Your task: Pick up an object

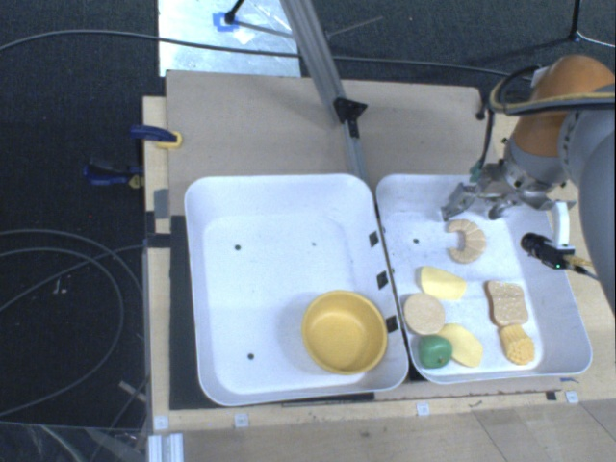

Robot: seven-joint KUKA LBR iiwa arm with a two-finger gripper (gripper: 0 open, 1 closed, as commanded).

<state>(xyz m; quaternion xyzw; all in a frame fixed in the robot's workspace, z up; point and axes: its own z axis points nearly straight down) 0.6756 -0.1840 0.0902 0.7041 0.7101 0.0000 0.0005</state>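
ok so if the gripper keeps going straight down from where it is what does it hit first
Probably the bare floor of the right bin. The gripper hangs over its upper part, just above the croissant-shaped piece in the view, so it might clip that; depth is hard to judge.

Leaving most of the left bin (241, 219) open, only a yellow bowl (345, 330) sitting near its front right corner. Crowding the right bin's (409, 200) front half: croissant piece (468, 240), cracker (423, 313), toast (506, 302).
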